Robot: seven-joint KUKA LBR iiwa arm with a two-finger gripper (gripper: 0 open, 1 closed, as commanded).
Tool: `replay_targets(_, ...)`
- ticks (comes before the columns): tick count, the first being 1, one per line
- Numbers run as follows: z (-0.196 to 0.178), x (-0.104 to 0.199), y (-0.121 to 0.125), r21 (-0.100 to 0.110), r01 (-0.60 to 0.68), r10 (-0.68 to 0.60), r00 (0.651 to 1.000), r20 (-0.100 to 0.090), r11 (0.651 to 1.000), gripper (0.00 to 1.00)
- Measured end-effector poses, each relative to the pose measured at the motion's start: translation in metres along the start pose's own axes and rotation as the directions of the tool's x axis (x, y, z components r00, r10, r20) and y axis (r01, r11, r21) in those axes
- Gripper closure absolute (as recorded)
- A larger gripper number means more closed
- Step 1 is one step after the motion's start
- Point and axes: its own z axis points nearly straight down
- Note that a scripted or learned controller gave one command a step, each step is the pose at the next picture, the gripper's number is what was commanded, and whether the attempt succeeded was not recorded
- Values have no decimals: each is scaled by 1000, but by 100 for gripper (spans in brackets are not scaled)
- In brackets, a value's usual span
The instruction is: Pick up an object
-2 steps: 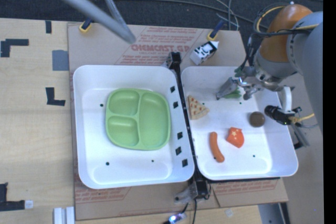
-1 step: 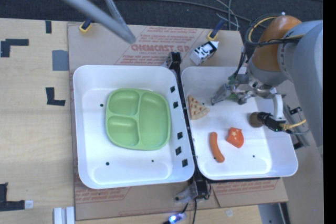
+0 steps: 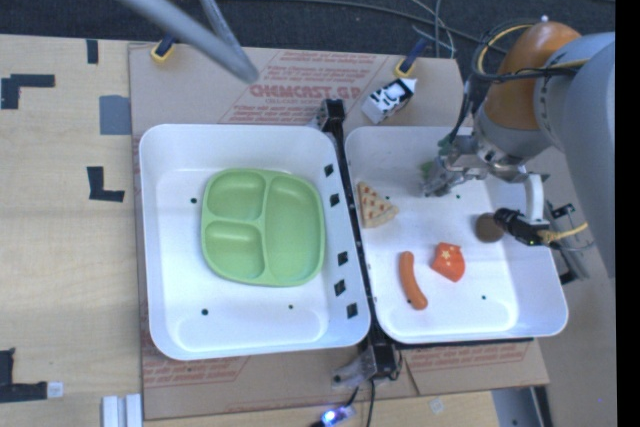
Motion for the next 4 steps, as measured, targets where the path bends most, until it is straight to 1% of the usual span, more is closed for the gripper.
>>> replay_targets(1,-50,9,-4,1,-2,2,1000,-4,1000,100)
replay_targets(2,-93,7,-4,0,-2,2,1000,-3,1000,100)
replay_targets(3,-146,7,-3,0,-1,1,1000,-3,1000,100)
replay_targets(4,-142,69,-13,6,1,-1,1000,-4,1000,100)
